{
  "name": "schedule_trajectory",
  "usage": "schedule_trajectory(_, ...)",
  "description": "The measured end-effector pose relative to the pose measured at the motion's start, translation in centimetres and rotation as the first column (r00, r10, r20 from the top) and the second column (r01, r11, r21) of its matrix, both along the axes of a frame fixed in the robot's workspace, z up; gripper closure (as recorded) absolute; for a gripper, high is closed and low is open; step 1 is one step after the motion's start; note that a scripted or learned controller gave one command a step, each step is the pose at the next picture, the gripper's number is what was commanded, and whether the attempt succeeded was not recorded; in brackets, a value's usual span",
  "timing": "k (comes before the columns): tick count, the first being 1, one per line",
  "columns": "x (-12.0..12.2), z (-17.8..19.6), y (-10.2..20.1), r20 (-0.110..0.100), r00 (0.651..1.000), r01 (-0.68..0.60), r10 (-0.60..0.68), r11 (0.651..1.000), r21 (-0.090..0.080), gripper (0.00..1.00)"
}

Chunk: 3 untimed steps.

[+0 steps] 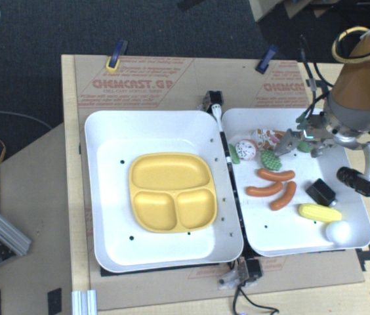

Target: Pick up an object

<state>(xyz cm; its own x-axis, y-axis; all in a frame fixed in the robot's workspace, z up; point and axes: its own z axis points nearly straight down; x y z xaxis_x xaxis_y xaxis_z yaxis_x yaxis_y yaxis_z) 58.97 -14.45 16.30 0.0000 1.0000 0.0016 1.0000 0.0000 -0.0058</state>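
Note:
My gripper (305, 138) hangs low over the back of the right bin (362, 209), under the orange band (361, 77) of the arm. Just left of it lie a red-and-white item (269, 136), a green piece (270, 159) and a round white-and-green item (245, 151). Three orange sausages (275, 174) (264, 189) (283, 195) lie in the bin's middle. Toward the front right are a black block (321, 192), a yellow corn cob (319, 212) and a white egg (337, 231). Nothing shows between the gripper's tips.
The left bin (106, 176) holds a yellow three-compartment tray (172, 192). A black divider (227, 169) runs between the bins. Blue clamps (115, 56) (266, 59) sit on the board's far edge. Cables trail near the arm at the right.

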Motion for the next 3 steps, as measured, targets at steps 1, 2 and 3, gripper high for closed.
schedule_trajectory(1, -0.6, -5.7, -0.8, -0.001, 1.000, 0.001, -0.001, 1.000, 0.000, 0.00)
schedule_trajectory(2, -0.5, -7.9, -0.8, 0.003, 1.000, 0.000, 0.000, 1.000, -0.001, 0.00)
schedule_trajectory(3, -0.5, -6.8, -0.8, 0.005, 1.000, 0.001, -0.001, 1.000, -0.002, 1.00)
